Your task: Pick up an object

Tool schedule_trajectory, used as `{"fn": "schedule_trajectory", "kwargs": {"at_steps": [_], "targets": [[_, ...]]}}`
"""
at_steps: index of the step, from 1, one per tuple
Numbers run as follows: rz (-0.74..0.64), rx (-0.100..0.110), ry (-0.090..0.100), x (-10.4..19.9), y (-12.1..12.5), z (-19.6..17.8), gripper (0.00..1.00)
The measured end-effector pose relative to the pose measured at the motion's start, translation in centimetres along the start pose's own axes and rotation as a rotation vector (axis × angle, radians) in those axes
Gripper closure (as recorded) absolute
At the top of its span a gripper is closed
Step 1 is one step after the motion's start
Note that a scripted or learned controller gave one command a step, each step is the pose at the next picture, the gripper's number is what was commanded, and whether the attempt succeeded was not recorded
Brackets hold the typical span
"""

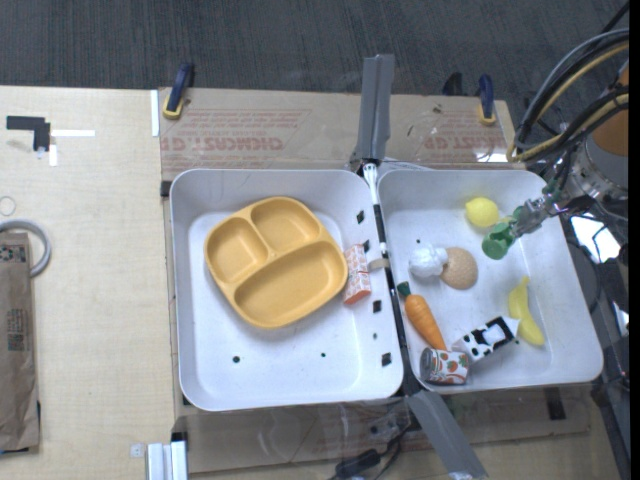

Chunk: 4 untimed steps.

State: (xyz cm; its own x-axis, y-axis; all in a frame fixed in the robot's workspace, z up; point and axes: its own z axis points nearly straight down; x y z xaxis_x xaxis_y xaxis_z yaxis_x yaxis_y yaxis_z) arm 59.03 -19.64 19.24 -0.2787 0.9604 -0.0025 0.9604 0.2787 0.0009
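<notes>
Reaching in from the right, the grey arm (pixel 600 163) sits over the far right side of the right bin (pixel 570 363), with its gripper (pixel 512 228) pointing down-left toward the bin floor. Can't tell if the fingers are apart or together, since they blur into a small green object (pixel 495 244) right at the tip; that green thing touches or overlaps the gripper end, but a real grasp can't be confirmed. Just left of and above it lies a yellow lemon (pixel 482 211), close beside but apart from the green piece. Near the bin's middle, a white lump (pixel 428 260) touches a tan round ball (pixel 460 267). Below those, an orange carrot (pixel 423 317) lies at a slant near the left wall. At the near edge, a small can (pixel 444 366) lies on its side, just beside a black-and-white toy (pixel 488 337). A yellow banana (pixel 525 312) lies along the right side, near the toy. The left bin (pixel 200 368) holds a yellow divided plate (pixel 277 260) with 3 compartments, tilted diagonally, and an orange-and-white packet (pixel 357 274) sits just right of the plate near the divider between the 2 bins. A brown paper bag (pixel 17 338) lies on the bench at far left, well apart from both bins.
</notes>
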Motion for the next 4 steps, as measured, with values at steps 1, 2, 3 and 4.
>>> {"fn": "schedule_trajectory", "kwargs": {"at_steps": [1,2,3,4], "targets": [[0.252,0.003,0.001,7.95,1.86,-1.93,1.0],[0.253,0.003,0.001,7.94,1.85,-1.93,0.0],[0.251,0.005,-0.001,7.87,1.87,-2.75,1.0],[0.251,0.005,-0.001,7.87,1.87,-2.74,0.0]]}}
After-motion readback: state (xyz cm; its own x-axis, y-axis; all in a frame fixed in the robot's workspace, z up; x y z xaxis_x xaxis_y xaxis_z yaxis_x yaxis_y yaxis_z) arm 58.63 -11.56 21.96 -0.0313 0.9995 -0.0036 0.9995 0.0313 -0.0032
